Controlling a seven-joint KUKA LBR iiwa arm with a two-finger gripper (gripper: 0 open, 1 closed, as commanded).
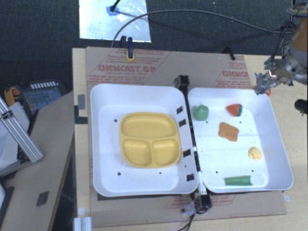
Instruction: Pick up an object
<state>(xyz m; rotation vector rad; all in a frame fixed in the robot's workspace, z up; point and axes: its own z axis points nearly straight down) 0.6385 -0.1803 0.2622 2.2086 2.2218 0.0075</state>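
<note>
The right bin [275, 129] holds several small items: a green round piece [200, 112] at its far left, a red-orange piece [234, 109] near the far side, an orange-brown flat piece [228, 131] in the middle, a pale yellow lump [255, 153] to the right, and a green flat bar [237, 180] at the near edge. My gripper [263, 83] hangs at the far right, above the bin's far right corner and clear of all the items. Nothing shows between its tips.
The left bin [103, 129] carries a yellow three-compartment plate [148, 139]. A black clip and hinge strip [188, 129] runs between the bins. A cable arcs over the cardboard at the back. Grey boards and a metal rail sit at the left.
</note>
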